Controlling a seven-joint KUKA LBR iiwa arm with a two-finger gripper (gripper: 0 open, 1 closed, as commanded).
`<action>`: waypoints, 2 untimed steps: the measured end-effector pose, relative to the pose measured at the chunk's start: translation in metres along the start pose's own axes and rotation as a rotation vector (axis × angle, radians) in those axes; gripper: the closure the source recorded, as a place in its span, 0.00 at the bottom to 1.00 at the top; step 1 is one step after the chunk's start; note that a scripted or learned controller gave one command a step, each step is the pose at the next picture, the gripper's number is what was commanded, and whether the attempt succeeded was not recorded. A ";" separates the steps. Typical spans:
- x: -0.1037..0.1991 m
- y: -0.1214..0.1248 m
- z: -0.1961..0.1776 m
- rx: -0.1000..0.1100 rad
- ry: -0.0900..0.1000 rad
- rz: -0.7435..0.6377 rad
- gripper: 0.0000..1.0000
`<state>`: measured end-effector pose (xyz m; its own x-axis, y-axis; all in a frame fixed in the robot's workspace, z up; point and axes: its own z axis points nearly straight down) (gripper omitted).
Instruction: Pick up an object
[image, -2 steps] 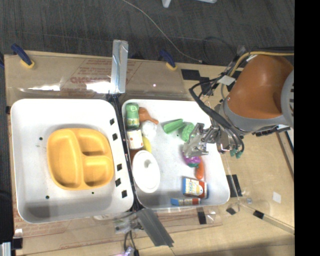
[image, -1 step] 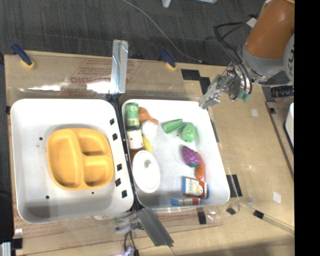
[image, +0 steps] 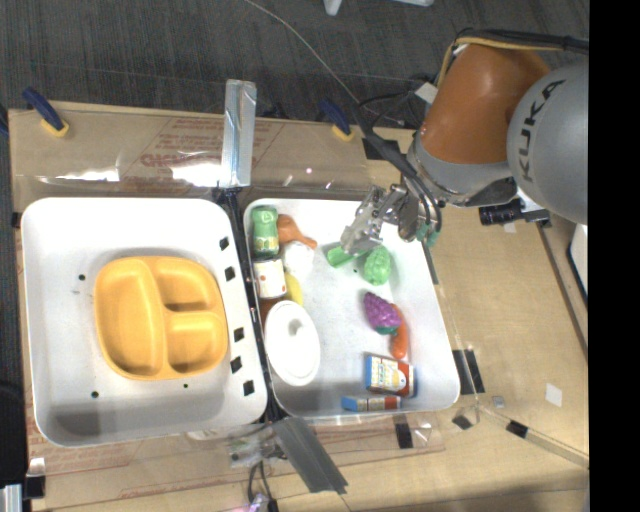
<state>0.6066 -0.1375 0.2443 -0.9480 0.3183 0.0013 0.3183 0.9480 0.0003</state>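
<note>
Green toy vegetable (image: 377, 264), right of frame centre in right bin (image: 432, 330), lay just below lowered claw (image: 358, 240); finger spread impossible to tell. Placed near clutter, within reach.

Grey arm (image: 555, 130) (KUKA lettering) with orange band, metallic pincer (image: 362, 235).

The big grey arm (image: 545, 110) in the upper right of the picture is cut off by the top edge. The gripper (image: 362, 236) blocks part of a small green thing (image: 340, 257) under it, and you can't tell what that thing is. The label on the little box (image: 386, 375) at the lower right of the right bin (image: 435, 300) is too small to read. The bottle (image: 270, 278) label is too small too.
</note>
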 end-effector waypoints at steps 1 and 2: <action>-0.037 -0.014 -0.024 0.000 -0.007 0.143 1.00; -0.057 -0.058 -0.074 0.001 -0.007 0.235 1.00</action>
<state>0.6424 -0.2109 0.3178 -0.8475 0.5307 -0.0058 0.5307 0.8475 -0.0003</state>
